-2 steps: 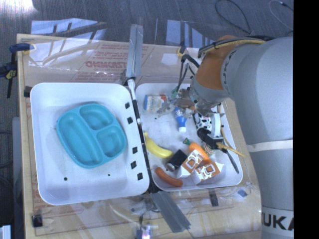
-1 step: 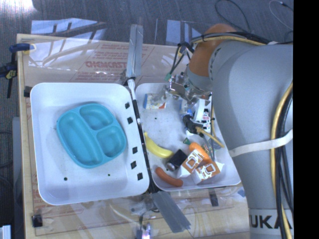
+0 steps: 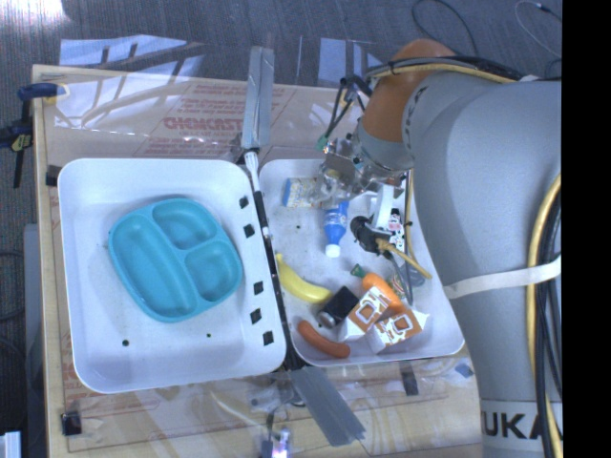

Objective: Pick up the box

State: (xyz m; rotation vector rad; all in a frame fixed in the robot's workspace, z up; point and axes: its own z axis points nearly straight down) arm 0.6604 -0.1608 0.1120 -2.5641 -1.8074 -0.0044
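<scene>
The orange-and-white printed cardboard box (image 3: 386, 317) is seen lying at the near right corner of the right white bin (image 3: 431, 347), touching a small black block (image 3: 337, 307) on its left. A yellow banana (image 3: 301, 282) and a reddish-brown sausage (image 3: 323, 340) lie just beside these. The grey two-finger gripper (image 3: 341, 181) is found at the far end of the same bin, well apart from the box, above a blue-and-white tube (image 3: 333, 229); how far it is open cannot be told. A turquoise divided plate (image 3: 175, 258) is held in the left white bin (image 3: 86, 351).
</scene>
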